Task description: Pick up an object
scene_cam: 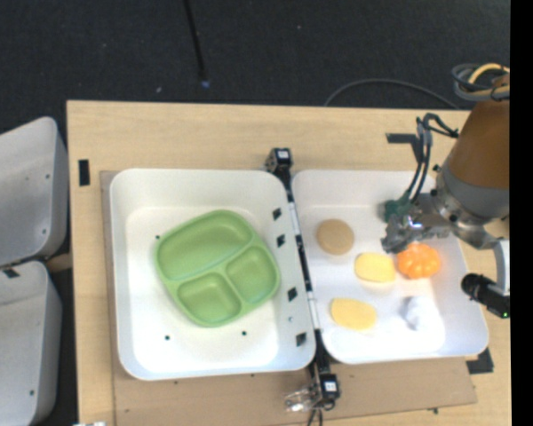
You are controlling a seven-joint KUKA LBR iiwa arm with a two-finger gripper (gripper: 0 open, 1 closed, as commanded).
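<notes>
Item: orange ridged object (418, 261), pumpkin-like, in the right bin (373, 351), at its right-centre; touching or just beside the gripper (400, 234) on the object's upper left. Whether it sits between the fingers cannot be told

Gripper: dark, metallic, low over the right bin; whether the pincer is apart or together cannot be told, the tips blurring into the bin floor. Arm (481, 162) enters from the right edge of the frame, cut off there, orange band above the wrist; cables loop over it

Other contents, right bin: round tan disc (335, 236), left of the gripper; yellow oval piece (374, 267), just beside the orange object on its left; second yellow oval piece (353, 313), lower centre; small pale grey-white object (413, 311), lower right, too faint to identify

Left bin (124, 327): green three-compartment tray (217, 266), tilted askew in the middle, its compartments bare

Surroundings: wooden bench (186, 131) under both bins; black clips (278, 159) along the seam between the bins
</notes>
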